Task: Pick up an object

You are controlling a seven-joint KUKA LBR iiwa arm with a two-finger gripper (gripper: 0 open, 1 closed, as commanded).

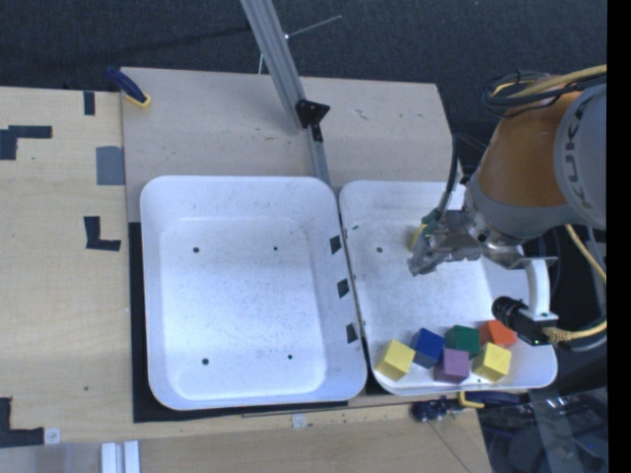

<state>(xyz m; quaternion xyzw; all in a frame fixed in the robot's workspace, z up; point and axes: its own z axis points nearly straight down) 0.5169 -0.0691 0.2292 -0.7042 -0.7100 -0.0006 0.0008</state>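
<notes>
You are looking at a cluster of small blocks lying in the near corner of the right bin (394, 215): a yellow block (396, 360) at the left end, then a blue block (428, 345), a purple block (455, 364), a green block (461, 339), a second yellow block (494, 362) and an orange block (500, 333). They are sitting close together, several touching, in a loose row running along the bin's front wall. Any one of them would serve as the object to pick.

The gripper (426, 256) is hanging over the middle of that same bin, well apart from the cluster. From the fingers, the blocks are lying toward the near edge of the bin and slightly to the camera's right. The fingers are too blurred and crowded by cabling for you to tell how far they are parted, and you are seeing nothing between them.

In my judgement, the left yellow block is offering the freest approach, since it is sitting at the end of the row.

The left bin (237, 284) is resting beside it on the tabletop (59, 264).
</notes>
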